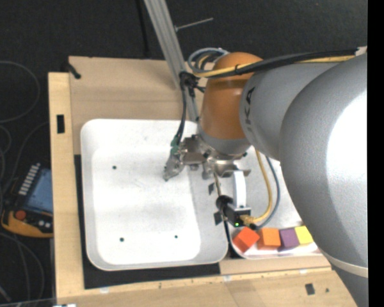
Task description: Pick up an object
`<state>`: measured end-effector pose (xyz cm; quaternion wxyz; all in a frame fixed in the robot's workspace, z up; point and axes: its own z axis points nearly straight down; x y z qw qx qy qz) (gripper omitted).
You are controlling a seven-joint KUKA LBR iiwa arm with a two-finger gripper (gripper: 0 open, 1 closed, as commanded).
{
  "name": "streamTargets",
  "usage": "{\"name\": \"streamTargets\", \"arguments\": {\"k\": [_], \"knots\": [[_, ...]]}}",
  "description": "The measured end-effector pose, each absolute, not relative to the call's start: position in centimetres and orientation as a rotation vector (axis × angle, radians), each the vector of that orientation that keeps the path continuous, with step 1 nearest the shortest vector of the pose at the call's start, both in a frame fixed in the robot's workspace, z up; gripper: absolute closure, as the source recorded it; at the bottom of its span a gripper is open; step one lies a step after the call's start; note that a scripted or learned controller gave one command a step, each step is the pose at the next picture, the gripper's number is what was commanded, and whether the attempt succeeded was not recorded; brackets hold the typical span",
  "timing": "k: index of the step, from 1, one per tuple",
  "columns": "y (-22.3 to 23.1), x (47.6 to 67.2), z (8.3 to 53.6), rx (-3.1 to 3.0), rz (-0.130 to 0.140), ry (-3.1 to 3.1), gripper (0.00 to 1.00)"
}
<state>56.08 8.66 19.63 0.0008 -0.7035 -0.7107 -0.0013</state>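
**Arm over the seam between two bins**

Nearest the lens we see the grey arm [326,152], its orange band [227,101] above the wrist, reaching in from the right. Its gripper [175,169] hangs over the right part of the left bin [102,190], close to that bin's inner wall; whether the jaws are spread or closed, we cannot tell. We find the candidate objects in the right bin [278,253], along its near edge, in a row: an orange block [246,239], a lighter orange block [270,238], a purple block [288,237] and a yellow block [304,235]. Both bins rest on the table [115,88].
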Motion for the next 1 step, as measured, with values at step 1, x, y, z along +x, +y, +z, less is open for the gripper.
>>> {"name": "streamTargets", "arguments": {"k": [1], "knots": [[4.71,60.75,19.68,-2.226,-0.002,-2.221,0.0]]}}
